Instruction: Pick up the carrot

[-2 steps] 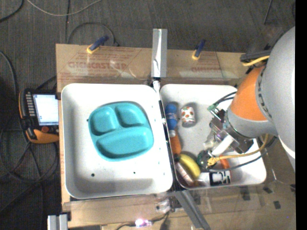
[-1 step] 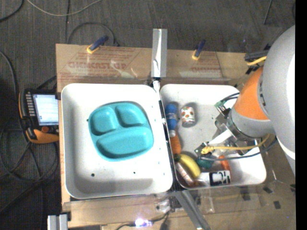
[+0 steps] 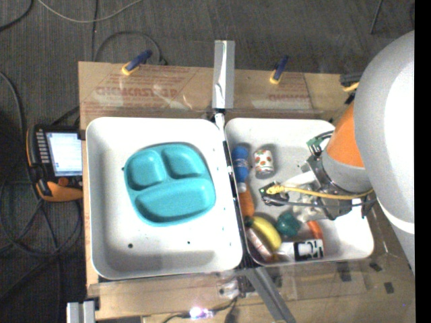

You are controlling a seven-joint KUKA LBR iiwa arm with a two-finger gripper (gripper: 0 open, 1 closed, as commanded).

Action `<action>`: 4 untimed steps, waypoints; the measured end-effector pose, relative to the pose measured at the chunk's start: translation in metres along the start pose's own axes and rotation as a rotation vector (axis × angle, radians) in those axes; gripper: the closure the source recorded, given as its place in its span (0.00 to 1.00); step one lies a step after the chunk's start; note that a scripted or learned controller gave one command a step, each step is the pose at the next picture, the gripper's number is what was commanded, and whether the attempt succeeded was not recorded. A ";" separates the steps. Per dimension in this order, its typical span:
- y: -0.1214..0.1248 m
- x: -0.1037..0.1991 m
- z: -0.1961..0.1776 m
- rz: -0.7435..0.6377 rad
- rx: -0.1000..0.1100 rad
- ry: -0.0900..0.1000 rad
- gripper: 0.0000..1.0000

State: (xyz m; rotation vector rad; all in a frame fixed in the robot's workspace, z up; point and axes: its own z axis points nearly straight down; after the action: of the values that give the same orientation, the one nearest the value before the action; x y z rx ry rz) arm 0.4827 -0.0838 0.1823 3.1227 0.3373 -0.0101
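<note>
Carrot (image 3: 247,205): lying against the left wall of the right bin (image 3: 350,247), between the blue bottle (image 3: 240,160) and the banana (image 3: 267,233).
Jaws: I am hovering them over that bin, apart from the carrot; I cannot tell whether they are spread or pressed together.

We see a dark grey carpet floor (image 3: 135,19) on every side of the counter (image 3: 155,89), whose brown board top bears faded red lettering. Above the pincer (image 3: 293,210) in the view, at the counter's back edge, a clamp (image 3: 278,69) with a yellow and blue handle grips the board; a second clamp (image 3: 137,61) sits well to the upper left. Between them a silvery metal rail (image 3: 223,73) stands up. Far to the pincer's left, off the counter, a pendant (image 3: 57,155) in orange and black shows a lit pale screen. Loose cables (image 3: 60,5) trail over the carpet. Below, left of the pincer, a small light (image 3: 196,311) glows.
</note>
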 end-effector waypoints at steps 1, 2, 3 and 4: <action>0.000 0.000 -0.008 -0.002 0.000 -0.006 1.00; 0.000 0.000 0.000 0.013 -0.001 -0.001 1.00; 0.001 -0.001 0.000 0.012 0.000 -0.001 1.00; 0.003 -0.001 0.000 0.014 -0.001 -0.001 1.00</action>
State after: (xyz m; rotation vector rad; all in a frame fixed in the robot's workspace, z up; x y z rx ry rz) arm 0.4822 -0.0867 0.1824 3.1242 0.3160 -0.0122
